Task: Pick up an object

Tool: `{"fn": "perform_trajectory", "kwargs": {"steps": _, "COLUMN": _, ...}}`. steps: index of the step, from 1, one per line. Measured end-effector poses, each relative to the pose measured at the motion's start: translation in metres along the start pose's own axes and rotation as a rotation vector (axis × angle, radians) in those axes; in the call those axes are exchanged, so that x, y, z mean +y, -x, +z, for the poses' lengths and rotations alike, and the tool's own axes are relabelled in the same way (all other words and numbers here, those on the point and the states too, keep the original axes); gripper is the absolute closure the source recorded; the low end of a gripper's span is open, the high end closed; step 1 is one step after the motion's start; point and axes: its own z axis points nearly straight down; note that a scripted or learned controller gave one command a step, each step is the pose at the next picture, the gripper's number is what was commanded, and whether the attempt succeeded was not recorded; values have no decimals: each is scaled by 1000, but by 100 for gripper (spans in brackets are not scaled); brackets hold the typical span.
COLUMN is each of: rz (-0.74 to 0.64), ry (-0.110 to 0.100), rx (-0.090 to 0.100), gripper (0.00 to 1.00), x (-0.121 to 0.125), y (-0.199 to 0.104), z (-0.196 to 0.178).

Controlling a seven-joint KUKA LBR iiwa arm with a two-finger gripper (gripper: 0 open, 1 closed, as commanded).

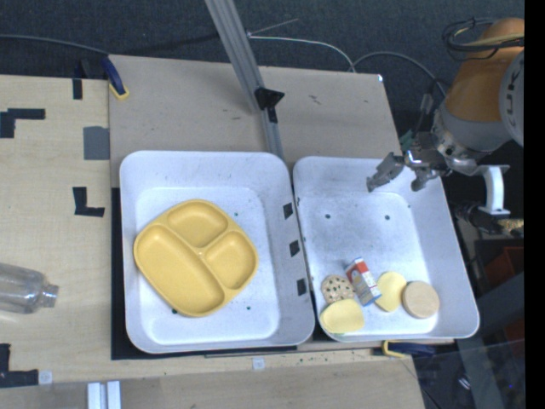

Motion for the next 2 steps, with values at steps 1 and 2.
{"fn": "perform_trajectory", "kwargs": {"steps": 1, "rz": -8, "ry": 0, "rx": 1, "gripper": 0, "x": 50, "y": -126, "z": 29}}
{"fn": "perform_trajectory", "kwargs": {"steps": 2, "rz": -8, "ry": 0, "rx": 2, "gripper": 0, "x": 52, "y": -249, "z": 28}}
